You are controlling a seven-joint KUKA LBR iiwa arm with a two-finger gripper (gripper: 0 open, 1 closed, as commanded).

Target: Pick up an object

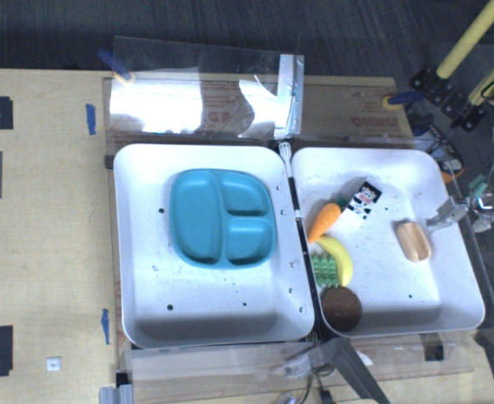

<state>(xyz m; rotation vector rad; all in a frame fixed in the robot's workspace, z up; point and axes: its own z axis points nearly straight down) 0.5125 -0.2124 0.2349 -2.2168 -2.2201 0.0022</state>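
Note:
The right bin (pixel 398 305) holds several objects. An orange carrot (pixel 324 220) lies near its left wall, with a yellow banana (pixel 340 257) and a green ridged piece (pixel 323 268) just below it. A brown round fruit (pixel 341 306) sits in the front left corner. A small black and white box (pixel 363 199) lies beside the carrot's top. A tan bread-like piece (pixel 413 241) rests towards the right. My gripper (pixel 459 209) shows as a grey shape over the bin's right rim, just right of and above the tan piece, with nothing seen in it.
The left bin (pixel 146 293) holds a blue divided plate (pixel 223 217). A clear plastic sheet (pixel 200 99) stands behind the bins. Yellow and black gear (pixel 465 49) sits at the back right. Bare bench (pixel 36 251) lies to the left.

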